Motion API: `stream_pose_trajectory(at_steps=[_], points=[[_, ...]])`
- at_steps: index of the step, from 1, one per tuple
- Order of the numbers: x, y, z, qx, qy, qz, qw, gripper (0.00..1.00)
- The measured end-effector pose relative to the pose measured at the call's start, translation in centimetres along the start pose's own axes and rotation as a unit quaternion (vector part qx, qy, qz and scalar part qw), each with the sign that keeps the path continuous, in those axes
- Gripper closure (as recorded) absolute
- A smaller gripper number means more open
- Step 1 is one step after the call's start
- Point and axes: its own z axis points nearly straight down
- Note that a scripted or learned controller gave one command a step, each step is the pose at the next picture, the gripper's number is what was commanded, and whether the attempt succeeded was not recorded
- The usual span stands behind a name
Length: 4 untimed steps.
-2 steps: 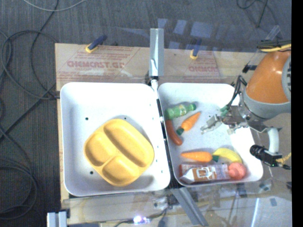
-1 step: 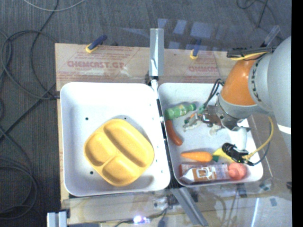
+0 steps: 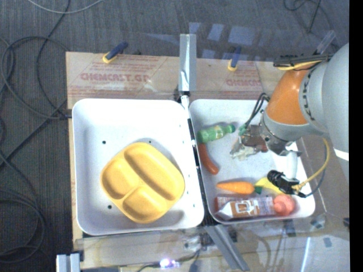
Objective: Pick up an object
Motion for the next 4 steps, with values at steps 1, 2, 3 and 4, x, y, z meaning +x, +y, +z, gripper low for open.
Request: stream_pose_trajectory(at_steps=[1,2,3,4], points=[[0.0,0.0,0.0,0.000,0.000,0.000,1.0000,0.00],[-4.5,8.9,1.8,-0.004,-0.004,0.002,1.0000,0.00],[-4.6,9.0,0.8,-0.007,-0.008,0.001,0.9999,1.00],[1.1,4.8,-14.3,-0.002,-0.003,0.046,0.9989,1.00]])
